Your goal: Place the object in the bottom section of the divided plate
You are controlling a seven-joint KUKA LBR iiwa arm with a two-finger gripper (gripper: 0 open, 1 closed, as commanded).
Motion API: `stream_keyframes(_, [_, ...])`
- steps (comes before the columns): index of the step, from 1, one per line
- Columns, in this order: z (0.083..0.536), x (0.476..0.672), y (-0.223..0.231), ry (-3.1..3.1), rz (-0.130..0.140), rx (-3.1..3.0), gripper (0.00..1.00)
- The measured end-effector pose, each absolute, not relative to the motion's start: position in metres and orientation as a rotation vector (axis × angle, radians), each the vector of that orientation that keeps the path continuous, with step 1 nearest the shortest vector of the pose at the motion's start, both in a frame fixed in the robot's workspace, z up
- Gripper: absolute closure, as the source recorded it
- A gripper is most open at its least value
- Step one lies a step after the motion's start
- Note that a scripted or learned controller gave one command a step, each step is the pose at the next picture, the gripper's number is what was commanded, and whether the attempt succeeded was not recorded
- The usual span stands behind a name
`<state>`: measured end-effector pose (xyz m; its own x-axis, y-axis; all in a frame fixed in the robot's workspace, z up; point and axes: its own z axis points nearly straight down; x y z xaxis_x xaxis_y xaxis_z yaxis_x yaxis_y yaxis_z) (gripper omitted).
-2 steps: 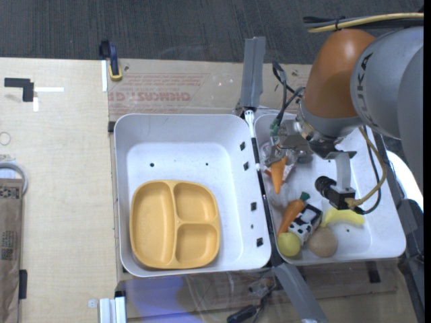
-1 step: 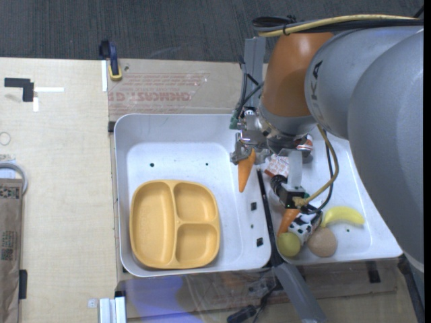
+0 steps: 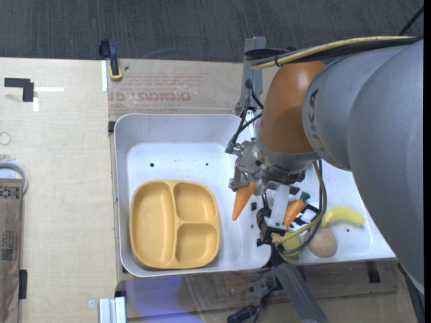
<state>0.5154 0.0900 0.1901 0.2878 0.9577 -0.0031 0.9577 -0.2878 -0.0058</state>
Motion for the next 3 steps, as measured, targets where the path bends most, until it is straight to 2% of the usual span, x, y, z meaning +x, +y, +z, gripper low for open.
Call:
stream_keyframes(1, [0.184, 0.585, 0.142, -2.073, 0.009, -2.36, 1.0])
stream_keyframes(2, [0.143, 0.548, 0.2, -2.191, 0.01, -2.249, 1.0])
stream_keyframes(3, [0.143, 0.548, 0.199, -2.191, 0.01, -2.249, 0.0])
